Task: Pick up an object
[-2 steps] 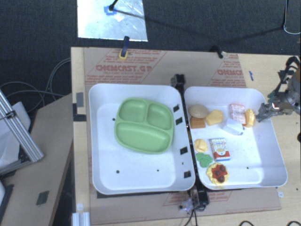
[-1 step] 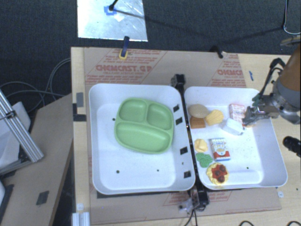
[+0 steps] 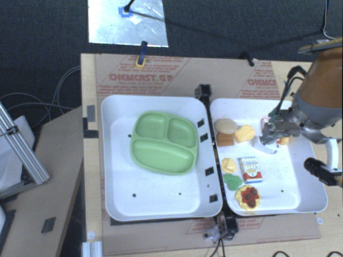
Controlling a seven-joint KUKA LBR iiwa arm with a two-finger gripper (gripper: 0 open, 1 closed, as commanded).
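Observation:
The right bin [image 3: 300, 197] holds several toy foods: a tan bun [image 3: 225, 126] over a brown block [image 3: 225, 139], a yellow piece [image 3: 244, 133], a small yellow item [image 3: 229, 165], a red and white box [image 3: 250, 170], a green leafy piece [image 3: 232, 182] and a round pizza-like piece [image 3: 250, 196]. My gripper [image 3: 269, 139] hangs low over the upper right part of this bin, just right of the yellow piece. A pink and orange item [image 3: 282, 140] peeks out beside it. The wrist hides the fingertips.
A green divided plate [image 3: 163, 143] lies in the left bin [image 3: 118, 197]. A black divider [image 3: 210, 143] with clips runs between the bins. The arm's orange band [image 3: 324, 82] and grey body fill the right side above the bin.

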